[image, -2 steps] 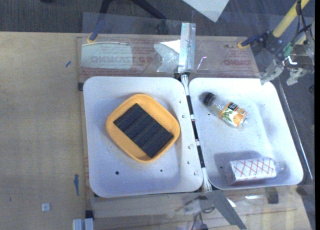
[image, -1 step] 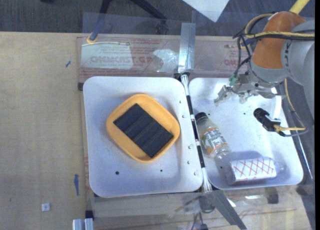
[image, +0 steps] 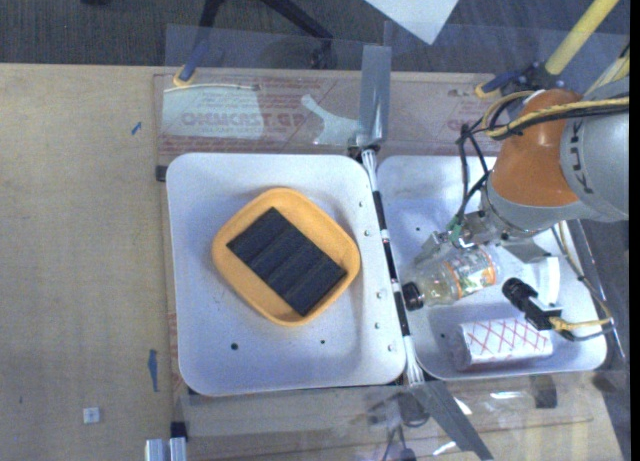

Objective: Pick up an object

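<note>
Gripper (image: 452, 242) blurred against clear bottle (image: 458, 275).

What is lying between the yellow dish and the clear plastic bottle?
In the camera view, between the yellow dish and the clear bottle lie bare left-bin floor and the two bins' adjoining rims.

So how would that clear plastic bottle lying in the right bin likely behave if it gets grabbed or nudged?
The clear bottle lies on its side, so a nudge would probably roll it across the right bin. It looks see-through and thin-walled, so likely light, and may dent under a squeeze. Its smooth rounded surface could slip from the tool just above it.
</note>
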Available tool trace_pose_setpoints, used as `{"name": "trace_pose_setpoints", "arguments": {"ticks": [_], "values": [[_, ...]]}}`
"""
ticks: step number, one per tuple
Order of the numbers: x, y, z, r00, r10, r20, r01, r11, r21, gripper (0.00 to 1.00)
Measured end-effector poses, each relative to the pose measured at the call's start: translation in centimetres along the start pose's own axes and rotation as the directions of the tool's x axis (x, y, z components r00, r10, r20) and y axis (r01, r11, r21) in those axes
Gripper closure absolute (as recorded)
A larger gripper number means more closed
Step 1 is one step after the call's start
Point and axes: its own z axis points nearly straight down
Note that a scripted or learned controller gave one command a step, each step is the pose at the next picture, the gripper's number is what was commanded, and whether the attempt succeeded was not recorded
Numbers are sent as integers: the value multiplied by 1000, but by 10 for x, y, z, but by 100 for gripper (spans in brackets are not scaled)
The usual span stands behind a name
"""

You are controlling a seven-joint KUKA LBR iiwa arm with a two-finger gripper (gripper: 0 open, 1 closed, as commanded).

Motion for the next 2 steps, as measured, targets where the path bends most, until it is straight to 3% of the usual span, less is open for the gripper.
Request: {"name": "trace_pose_setpoints", "arguments": {"ticks": [1, 2], "values": [[46, -12, -143, 991, -132, -2, 132, 991, 5, 0], [26, 0, -129, 988, -156, 0, 156, 988, 3, 0]]}}
